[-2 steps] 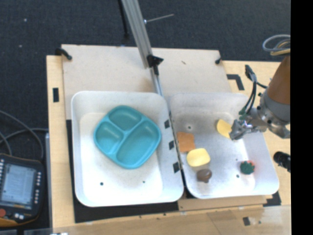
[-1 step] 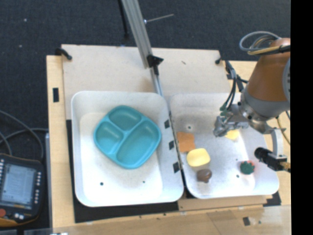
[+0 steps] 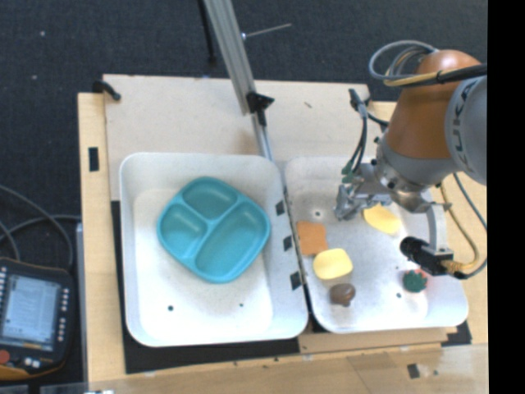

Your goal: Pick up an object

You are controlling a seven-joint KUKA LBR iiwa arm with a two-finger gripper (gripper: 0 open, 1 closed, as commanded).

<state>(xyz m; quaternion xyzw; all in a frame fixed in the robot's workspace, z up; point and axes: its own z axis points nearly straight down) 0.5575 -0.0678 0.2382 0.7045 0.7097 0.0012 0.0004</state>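
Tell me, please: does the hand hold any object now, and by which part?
Nothing shows between the fingers of the hand. It hangs above the right bin, beside the pale yellow piece.

The pale wooden counter (image 3: 180, 117) is carrying two shallow white bins, sitting side by side and touching along their inner edges. The left bin (image 3: 139, 302) is lying toward the counter's left half, the right bin (image 3: 443, 306) toward its right, reaching close to the front edge. Behind the bins, a slanted aluminium rail (image 3: 232, 48) is rising from the counter's rear area, and a small black clip (image 3: 110, 91) is sitting at the back left corner.
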